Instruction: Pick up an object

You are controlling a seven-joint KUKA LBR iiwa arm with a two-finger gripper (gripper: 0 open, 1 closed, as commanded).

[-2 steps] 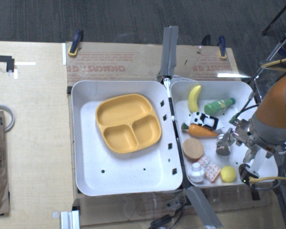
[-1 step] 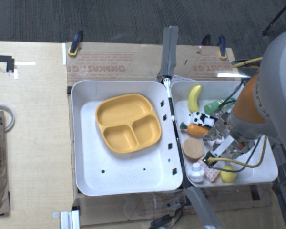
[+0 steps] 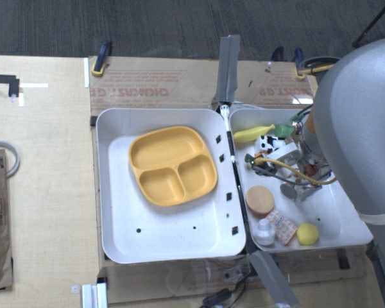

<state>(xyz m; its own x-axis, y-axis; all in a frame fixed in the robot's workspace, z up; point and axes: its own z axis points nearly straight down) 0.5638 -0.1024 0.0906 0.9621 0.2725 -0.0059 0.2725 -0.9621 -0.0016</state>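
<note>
Left of centre, the left bin [image 3: 115, 191] holds only a yellow divided plate [image 3: 172, 165]; right of it, the right bin [image 3: 337, 226] carries the candidates: banana [image 3: 251, 133], round wooden block [image 3: 260, 199], small bottle [image 3: 264, 231], yellow ball [image 3: 307, 234]. At the right edge the end effector [image 3: 295, 185] hangs low over this clutter, apparently reaching to pick; I cannot tell its grip state

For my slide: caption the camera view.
Grey arm reaches into the cluttered right white bin; a yellow three-compartment plastic plate lies in the left white bin.
</note>
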